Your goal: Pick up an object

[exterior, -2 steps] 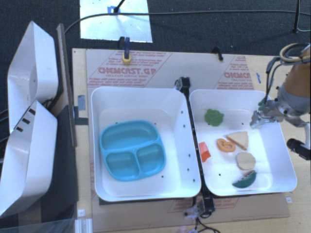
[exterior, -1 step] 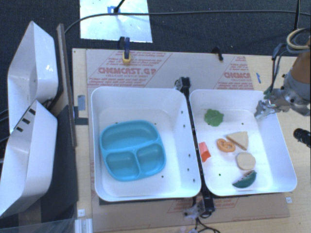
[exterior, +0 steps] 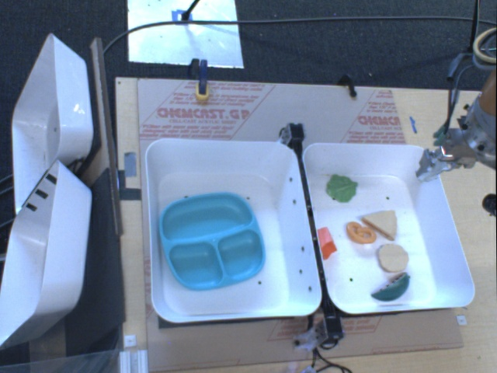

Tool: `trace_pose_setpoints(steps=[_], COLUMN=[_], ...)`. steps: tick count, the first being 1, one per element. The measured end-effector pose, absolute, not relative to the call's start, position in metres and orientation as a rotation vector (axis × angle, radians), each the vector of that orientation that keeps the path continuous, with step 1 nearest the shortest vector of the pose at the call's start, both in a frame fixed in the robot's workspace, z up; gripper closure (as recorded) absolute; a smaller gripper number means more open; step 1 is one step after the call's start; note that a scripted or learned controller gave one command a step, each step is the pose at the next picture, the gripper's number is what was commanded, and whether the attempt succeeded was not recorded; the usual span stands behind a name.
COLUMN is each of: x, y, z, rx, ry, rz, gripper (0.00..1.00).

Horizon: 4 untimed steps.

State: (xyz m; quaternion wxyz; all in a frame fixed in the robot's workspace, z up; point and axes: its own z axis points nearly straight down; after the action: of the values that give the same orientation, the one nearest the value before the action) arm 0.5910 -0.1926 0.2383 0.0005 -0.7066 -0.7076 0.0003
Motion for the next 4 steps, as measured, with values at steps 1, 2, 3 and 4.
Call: trace_pose_setpoints(steps=[1, 2, 3, 4], x=[0.589, 0.593, 0.598, 0.599], y=[-0.136, -0.081, -0.025, 0.029], z=[0.242, 0.225, 0.229, 0.232], rx=[-2.213, -2.212, -2.212, -2.213], ry=[-2.224, -2.224, -2.225, -2.225], rz=[0.003, 0.004, 0.004, 0.005], gripper=[1.00, 1.00, 1.00, 1.00])
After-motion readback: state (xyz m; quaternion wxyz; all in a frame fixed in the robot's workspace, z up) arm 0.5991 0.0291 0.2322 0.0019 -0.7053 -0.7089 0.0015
